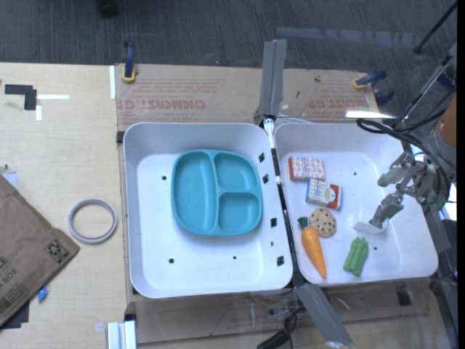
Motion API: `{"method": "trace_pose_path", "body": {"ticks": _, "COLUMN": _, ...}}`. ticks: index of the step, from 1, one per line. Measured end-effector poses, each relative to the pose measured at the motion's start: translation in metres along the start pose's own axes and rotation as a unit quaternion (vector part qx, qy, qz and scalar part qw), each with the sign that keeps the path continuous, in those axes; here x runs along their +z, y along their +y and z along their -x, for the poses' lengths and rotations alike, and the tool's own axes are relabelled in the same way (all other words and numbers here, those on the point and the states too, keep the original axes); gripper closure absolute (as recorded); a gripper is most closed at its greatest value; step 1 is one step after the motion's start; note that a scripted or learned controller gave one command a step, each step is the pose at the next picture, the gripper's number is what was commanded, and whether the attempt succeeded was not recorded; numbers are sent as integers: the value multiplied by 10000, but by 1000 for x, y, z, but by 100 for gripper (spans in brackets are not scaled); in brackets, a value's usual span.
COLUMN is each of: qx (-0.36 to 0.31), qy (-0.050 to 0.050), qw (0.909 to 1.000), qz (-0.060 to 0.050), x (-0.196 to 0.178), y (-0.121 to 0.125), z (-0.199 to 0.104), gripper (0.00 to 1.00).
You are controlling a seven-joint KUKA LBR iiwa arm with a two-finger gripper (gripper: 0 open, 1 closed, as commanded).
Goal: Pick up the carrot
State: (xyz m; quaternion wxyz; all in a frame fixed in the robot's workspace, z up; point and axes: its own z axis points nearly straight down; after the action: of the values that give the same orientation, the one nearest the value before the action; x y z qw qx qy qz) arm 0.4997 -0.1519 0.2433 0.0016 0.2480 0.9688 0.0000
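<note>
Still, your end effector (381, 220) hung open and empty at right; the carrot (314, 251) lay to its lower left in the right bin (407, 267), long axis nearly vertical in frame.

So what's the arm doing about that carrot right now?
Gripper in right bin, apart from carrot. Carrot lying untouched. Cookie touches its top; green vegetable beside.

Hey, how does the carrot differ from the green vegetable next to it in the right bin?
The carrot is orange with a small green top; the green vegetable is green all over. The carrot is longer and tapers to a point, while the green vegetable is shorter and blunt at its ends. The carrot lies nearer the divider between the bins; the green vegetable lies nearer the gripper. Both lie flat on the right bin's floor, apart from each other.
</note>
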Motion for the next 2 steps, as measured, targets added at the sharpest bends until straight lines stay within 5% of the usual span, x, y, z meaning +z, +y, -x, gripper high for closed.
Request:
{"method": "trace_pose_path", "body": {"ticks": 1, "qx": 14, "qy": -10, "qw": 10000, "qz": 7, "x": -9, "y": 1, "z": 1, "gripper": 100}}
{"method": "trace_pose_path", "body": {"ticks": 2, "qx": 11, "qy": -10, "qw": 10000, "qz": 6, "x": -9, "y": 1, "z": 1, "gripper": 0}}
